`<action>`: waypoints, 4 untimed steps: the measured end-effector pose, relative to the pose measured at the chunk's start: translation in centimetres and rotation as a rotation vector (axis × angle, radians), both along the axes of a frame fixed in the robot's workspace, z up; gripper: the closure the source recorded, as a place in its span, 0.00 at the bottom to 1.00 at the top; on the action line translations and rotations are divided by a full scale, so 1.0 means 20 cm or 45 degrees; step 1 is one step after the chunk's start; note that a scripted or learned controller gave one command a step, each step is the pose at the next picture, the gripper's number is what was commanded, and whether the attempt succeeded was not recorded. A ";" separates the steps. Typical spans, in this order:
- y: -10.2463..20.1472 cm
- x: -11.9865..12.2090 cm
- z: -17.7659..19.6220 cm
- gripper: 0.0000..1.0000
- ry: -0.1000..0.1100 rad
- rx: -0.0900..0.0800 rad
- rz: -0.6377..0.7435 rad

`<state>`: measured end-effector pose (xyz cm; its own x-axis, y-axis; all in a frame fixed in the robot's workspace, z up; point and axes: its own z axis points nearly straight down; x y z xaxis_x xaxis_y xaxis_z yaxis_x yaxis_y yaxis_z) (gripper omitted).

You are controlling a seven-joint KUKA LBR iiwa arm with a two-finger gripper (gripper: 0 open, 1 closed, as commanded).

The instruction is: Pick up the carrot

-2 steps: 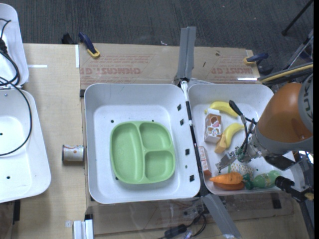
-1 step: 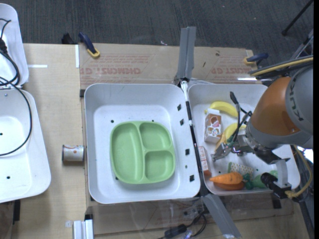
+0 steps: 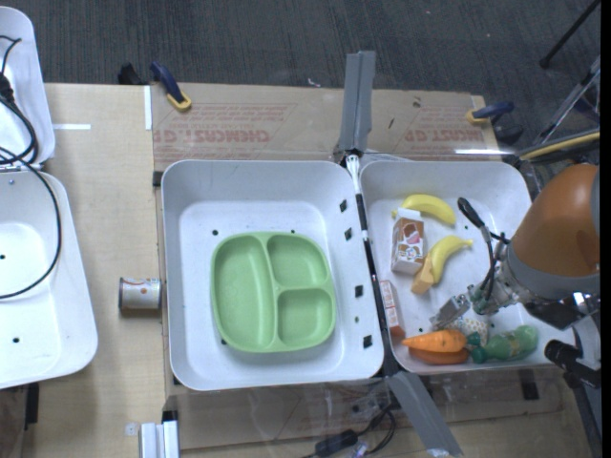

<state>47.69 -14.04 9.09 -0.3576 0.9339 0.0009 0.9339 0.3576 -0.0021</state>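
Carrot (image 3: 436, 344) sits at the near edge of the right bin (image 3: 516, 175), lowest thing we see in that bin, orange body with green top (image 3: 506, 344) trailing off to the right. We read its long axis as roughly left-right, running along the bin's near wall, narrow end pointing left toward the divider.

Gripper (image 3: 474, 301) is just beyond it, up and slightly right of the carrot's middle, close but we can't confirm contact. So the target lies toward the camera and a touch left of the tool. We judge the coming move needs a short drop toward the near wall, jaws closing across the carrot's short width.

Opening: too cluttered with metal and cable for us to tell how wide it is, and we see nothing clearly caught in it.

Two bananas (image 3: 429, 208) and a small carton (image 3: 409, 243) lie farther back in the same bin. Green divided plate (image 3: 273, 292) sits in the left bin, well apart.
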 end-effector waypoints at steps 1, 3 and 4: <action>0.21 0.00 0.00 0.00 -0.002 0.001 0.459; 0.48 0.02 0.50 1.00 -0.001 -0.002 -0.158; 0.48 0.02 0.50 0.00 -0.002 -0.002 -0.158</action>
<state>48.13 -4.53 19.09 -0.2393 0.9709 -0.0012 0.9709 0.2393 -0.0015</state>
